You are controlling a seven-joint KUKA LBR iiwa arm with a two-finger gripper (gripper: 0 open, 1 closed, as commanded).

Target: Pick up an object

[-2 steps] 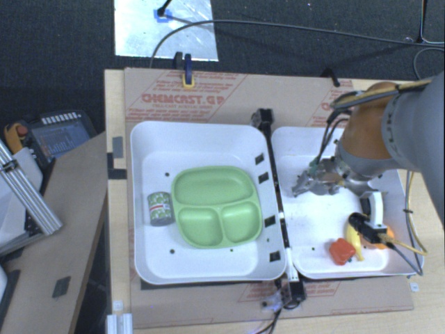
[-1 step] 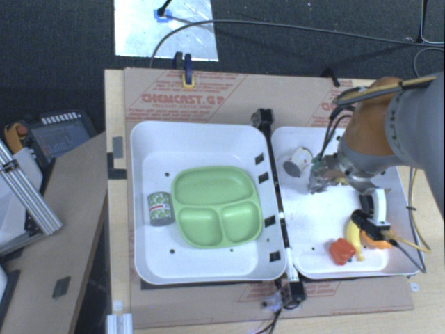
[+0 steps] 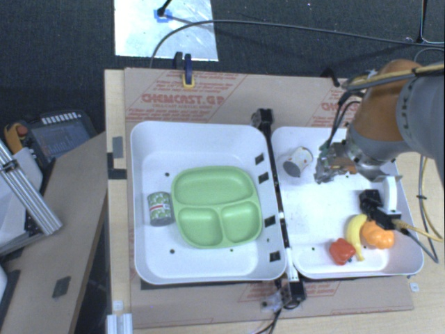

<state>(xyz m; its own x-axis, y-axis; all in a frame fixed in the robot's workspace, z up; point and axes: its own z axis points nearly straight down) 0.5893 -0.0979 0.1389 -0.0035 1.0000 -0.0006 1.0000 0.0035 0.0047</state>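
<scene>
Apparently poised just right of the white cup (image 3: 297, 161) to grasp it; gripper (image 3: 327, 172) closure impossible to tell.

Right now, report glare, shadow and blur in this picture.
Camera view: bright glare on the silver sheet at the top; the white bins look near washed out; soft shadow beside the can; the hand is small and blurred; the green tray is fairly sharp.

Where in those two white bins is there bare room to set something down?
Right bin: bare floor between the cup and the red pepper; its front right corner is crowded with banana and orange. Left bin: a bare strip behind the green tray; a can stands left.
</scene>
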